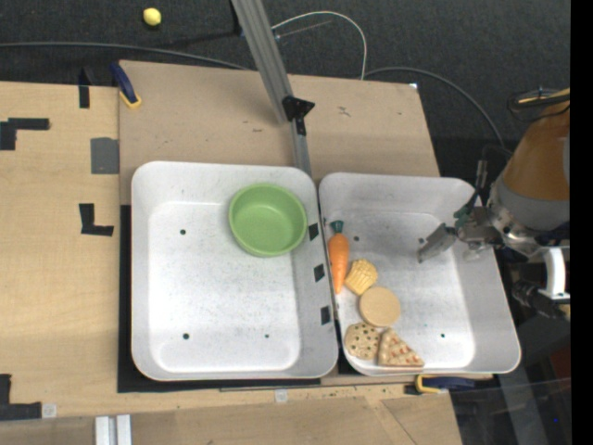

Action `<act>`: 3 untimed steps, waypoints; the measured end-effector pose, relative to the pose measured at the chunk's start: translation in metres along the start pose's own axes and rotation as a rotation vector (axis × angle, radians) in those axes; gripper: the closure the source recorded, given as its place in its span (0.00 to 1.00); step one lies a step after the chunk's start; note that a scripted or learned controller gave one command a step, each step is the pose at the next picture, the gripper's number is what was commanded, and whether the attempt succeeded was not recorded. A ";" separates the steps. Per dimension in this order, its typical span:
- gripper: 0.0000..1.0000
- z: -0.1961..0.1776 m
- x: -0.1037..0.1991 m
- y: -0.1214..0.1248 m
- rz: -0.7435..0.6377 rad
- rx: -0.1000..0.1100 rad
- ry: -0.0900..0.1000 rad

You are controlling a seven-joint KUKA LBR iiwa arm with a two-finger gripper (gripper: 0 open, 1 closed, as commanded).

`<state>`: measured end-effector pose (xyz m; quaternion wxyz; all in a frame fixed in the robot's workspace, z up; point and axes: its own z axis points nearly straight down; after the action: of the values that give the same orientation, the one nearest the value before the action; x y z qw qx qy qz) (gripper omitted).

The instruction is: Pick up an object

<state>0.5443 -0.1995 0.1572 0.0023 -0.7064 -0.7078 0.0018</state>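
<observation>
A pale wooden worktop (56,248) is seen from above, marked with short strips of black tape and a grey patch, with a brown cardboard-coloured sheet (232,109) laid under two shallow white plastic bins. Beyond the worktop a dark carpeted floor (417,17) is visible, crossed by thin cables, with a small yellow ball (152,16) lying on it. A grey metal pole (264,49) slants down from the top edge toward the gap between the bins.

In the left bin (167,295) a round green plastic bowl (268,219) is set upright near the far right corner. Along the left wall of the right bin (463,332) a line of toy foods is gathered: an orange carrot (338,260), a yellow ridged piece (361,273) just beside it, a round tan biscuit-like disc (379,306), a dotted cookie (361,342) and a wedge of pizza (399,351) at the near corner.

The grey arm with its orange band (537,170) is reached in from the right, and the tool (435,245) is held over the right bin's speckled floor, well apart from the toy foods. Whether the tool is wide or narrow cannot be told, and nothing is seen in its grasp.
</observation>
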 end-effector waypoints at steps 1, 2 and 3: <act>0.00 0.050 -0.009 -0.002 0.001 0.001 0.000; 0.00 0.069 -0.008 -0.002 0.000 -0.005 -0.002; 1.00 0.058 -0.008 -0.002 -0.001 -0.005 -0.001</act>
<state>0.5422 -0.2073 0.0991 0.0002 -0.7062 -0.7081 0.0005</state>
